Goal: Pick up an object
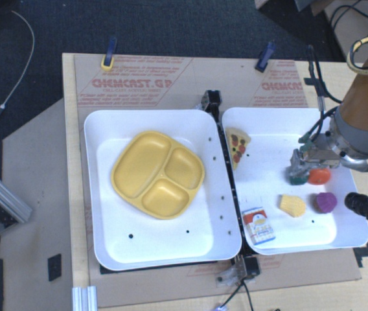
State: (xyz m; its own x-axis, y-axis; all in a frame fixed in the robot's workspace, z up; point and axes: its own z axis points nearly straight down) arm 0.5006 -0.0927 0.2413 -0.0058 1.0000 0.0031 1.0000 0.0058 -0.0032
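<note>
The arm comes in from the right of the frame, and its gripper (302,168) is low over the right bin (268,125), at that bin's right middle; just right of it, touching or nearly so, lies an orange-red piece (320,175), and a small dark green bit (297,180) shows right under the fingertips. Whether the claw is apart or together I cannot tell, the wrist hiding it from above; nor can I say anything is gripped.

Other candidates lie loose in the same bin: a purple ball (326,202) lower right, a yellow chunk (293,206) just left of it, a pizza slice (237,145) against the left wall at the top, and a small carton (258,224) in the lower left corner. The left bin (106,135) bears a yellow divided plate (157,174), well apart from the arm.

The gripper's place suggests it is aiming at the orange-red or green piece; the items being small and scattered, a downward approach suits them, though the crowding of the two could spoil a clean grasp.
</note>
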